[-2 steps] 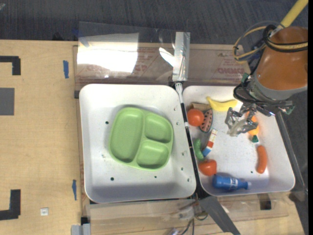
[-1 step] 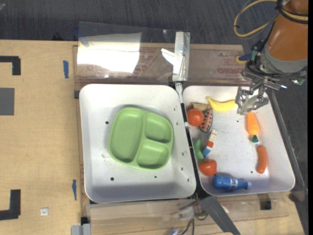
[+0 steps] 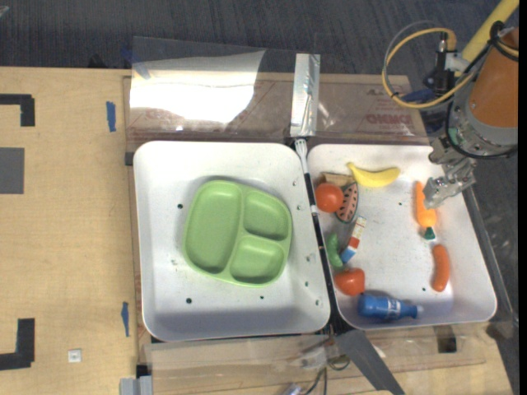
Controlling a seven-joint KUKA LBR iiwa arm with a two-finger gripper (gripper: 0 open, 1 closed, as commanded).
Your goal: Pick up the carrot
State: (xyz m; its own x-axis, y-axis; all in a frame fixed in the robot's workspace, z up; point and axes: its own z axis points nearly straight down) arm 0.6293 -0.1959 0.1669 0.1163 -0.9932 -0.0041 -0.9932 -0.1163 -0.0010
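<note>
The carrot [image 3: 422,206] is orange with a small green end and lies lengthwise near the right wall of the right bin [image 3: 387,245]. My gripper [image 3: 445,188] hangs over that bin's upper right part, its tip just right of the carrot's upper end and close to it. The view does not show the carrot lifted; it rests on the bin floor. The orange-banded wrist [image 3: 494,97] rises above the gripper toward the top right.
The right bin also holds a banana [image 3: 372,174], a tomato [image 3: 328,197], a watermelon slice [image 3: 349,202], a sausage [image 3: 440,267], a blue bottle [image 3: 385,306] and a second red fruit [image 3: 350,281]. A green divided plate [image 3: 239,231] sits in the left bin [image 3: 156,220].
</note>
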